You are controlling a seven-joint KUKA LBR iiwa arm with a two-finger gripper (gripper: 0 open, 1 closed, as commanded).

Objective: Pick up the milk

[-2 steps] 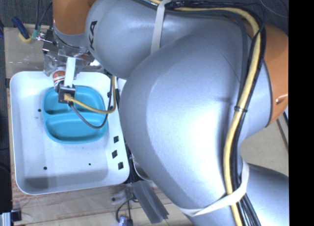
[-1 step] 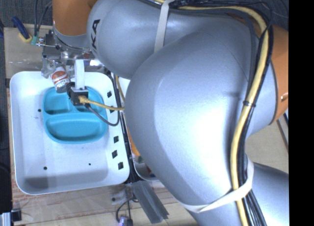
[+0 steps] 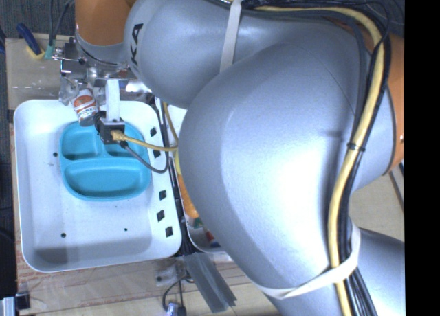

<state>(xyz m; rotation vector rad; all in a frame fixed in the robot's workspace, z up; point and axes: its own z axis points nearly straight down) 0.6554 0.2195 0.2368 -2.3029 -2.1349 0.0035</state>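
A: Overhead, what filled the frame?

B: The bulky grey KUKA arm with its orange wrist band (image 3: pixel 275 136) reached in from the right and covered most of the right-hand bin. Beneath its wrist lay the shallow white plastic bin (image 3: pixel 34 191) on the left, and in it a blue, two-compartment plastic tray (image 3: pixel 103 174).

A: And the milk?

B: A small white bottle with a red-and-white label (image 3: pixel 84 105), which I took for the milk, sat tilted at the bin's far edge, just beyond the tray's top corner.

A: Did the tool have it?

B: The two-finger gripper (image 3: pixel 82 98) hung right over the bottle, touching or nearly so, but whether its fingers were apart or closed on it could not be told.

A: How would it handle?

B: Probably light, stiff and smooth, so prone to slip or roll. A hold across the labelled middle, square to its length, looked safest.
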